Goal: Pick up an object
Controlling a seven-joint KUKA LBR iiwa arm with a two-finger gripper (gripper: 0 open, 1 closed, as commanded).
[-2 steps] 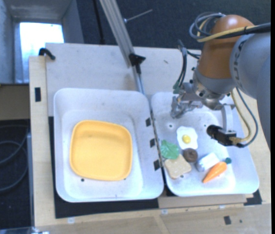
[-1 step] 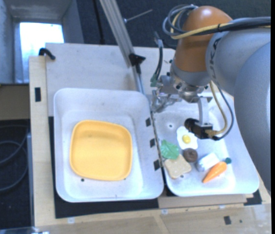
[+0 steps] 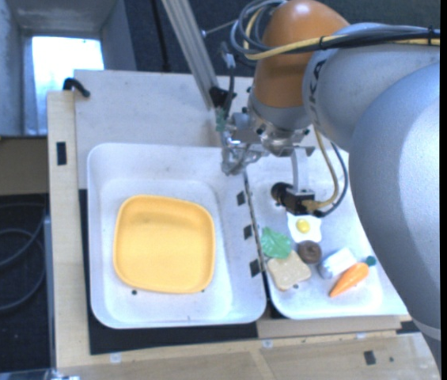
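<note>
Gripper [image 3: 235, 163] over the divider between the bins; finger state unreadable. Right bin [image 3: 377, 295]: fried egg [image 3: 304, 227], green leaf [image 3: 275, 244], brown disc [image 3: 310, 252], toast [image 3: 289, 272], glossy carrot [image 3: 348, 279], all clustered. Left bin [image 3: 160, 161]: smooth rounded-square yellow plate [image 3: 164, 244], open rim around it.

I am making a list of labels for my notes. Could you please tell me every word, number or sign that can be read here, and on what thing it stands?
None can be read.
Arm: dark marks beside the orange band, too blurred to read.
Yellow plate, toy food and bins: no text.
</note>
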